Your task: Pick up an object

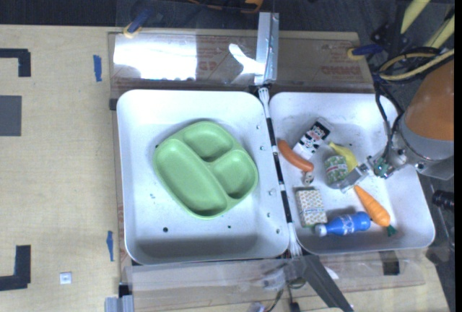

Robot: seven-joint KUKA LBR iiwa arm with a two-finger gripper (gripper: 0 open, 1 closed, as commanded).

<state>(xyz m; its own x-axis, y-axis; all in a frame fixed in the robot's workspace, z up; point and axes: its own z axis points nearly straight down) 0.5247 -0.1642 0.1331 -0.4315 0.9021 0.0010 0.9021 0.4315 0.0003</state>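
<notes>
While the arm reaches in from the right side, the gripper (359, 175) is low inside the right bin (422, 227), and its metal tip is touching or almost touching a small round green can (336, 168) which lies just to its left. I cannot tell if the gripper is open or closed, and nothing shows clearly held in it, so I judge that the step in hand is the approach to a grasp and not yet the lift. Just above the can there is a yellow banana toy (342, 153), and further away on the same side a black and white carton (314, 139). An orange carrot toy (372, 206) lies just below the gripper, near it, with a blue bottle (344, 224) beyond it and a small patterned box (310, 205) to the lower left. An orange sausage-like toy (294, 154) lies farther to the left, near the wall between the bins. The left bin (137, 115), well apart from the gripper, holds a green divided plate (206, 167). For the next move, I think the gripper must close around the can or the carrot, because these are the nearest things, and then go straight up. The objects are crowded, so it may push the can aside or catch the banana also.
</notes>
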